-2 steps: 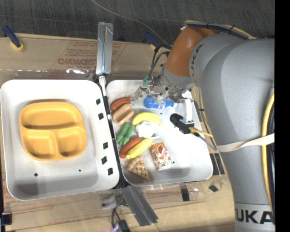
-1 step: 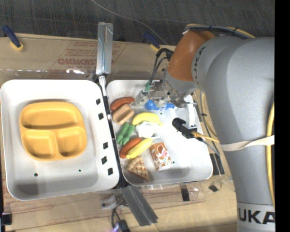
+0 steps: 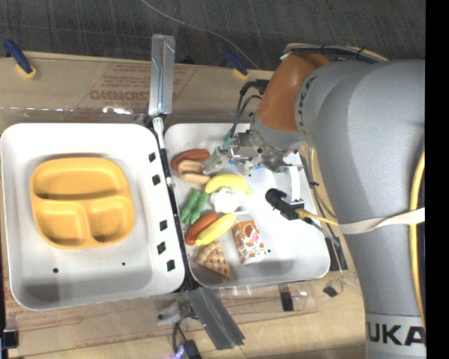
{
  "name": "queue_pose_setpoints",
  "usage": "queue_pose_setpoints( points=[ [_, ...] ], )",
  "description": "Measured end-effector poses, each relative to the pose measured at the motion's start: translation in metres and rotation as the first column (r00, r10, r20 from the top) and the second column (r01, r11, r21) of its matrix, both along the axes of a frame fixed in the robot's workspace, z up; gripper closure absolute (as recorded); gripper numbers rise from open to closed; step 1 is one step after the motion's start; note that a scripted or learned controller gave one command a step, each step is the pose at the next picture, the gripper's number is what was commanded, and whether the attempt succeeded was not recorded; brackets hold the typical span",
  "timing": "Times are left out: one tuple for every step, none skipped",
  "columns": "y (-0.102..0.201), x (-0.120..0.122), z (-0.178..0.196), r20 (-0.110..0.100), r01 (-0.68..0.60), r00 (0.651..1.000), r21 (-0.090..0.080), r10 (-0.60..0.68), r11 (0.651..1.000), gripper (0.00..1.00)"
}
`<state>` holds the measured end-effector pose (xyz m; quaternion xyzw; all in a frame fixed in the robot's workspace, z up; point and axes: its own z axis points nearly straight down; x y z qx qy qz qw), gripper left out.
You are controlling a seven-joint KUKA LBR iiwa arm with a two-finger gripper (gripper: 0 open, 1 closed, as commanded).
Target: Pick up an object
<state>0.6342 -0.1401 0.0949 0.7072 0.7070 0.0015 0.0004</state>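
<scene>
Grey and orange-banded, the KUKA arm [image 3: 359,140] reaches in from the right over the right white bin [image 3: 307,256], its hand [image 3: 243,153] low at the bin's far end; whether it is wide or narrow cannot be told. The left white bin [image 3: 15,200] carries a yellow divided tray [image 3: 81,200]. Toy food crowds the right bin's left half: a hot dog [image 3: 191,163] lying roughly left to right beside the hand, a banana [image 3: 226,182] arched across the middle, green vegetables [image 3: 192,206] running diagonally, a second banana [image 3: 215,229] angled from lower left to upper right, a small carton [image 3: 248,243] and a waffle wedge [image 3: 213,262] nearest the camera.
</scene>
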Motion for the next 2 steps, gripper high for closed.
queue_pose_setpoints(
  points=[
    [0.001,0.000,0.010,-0.001,-0.004,1.000,0.001,0.004,1.000,1.00],
    [0.041,0.022,0.112,0.003,0.041,0.999,-0.001,-0.041,0.999,1.00]
  ],
)
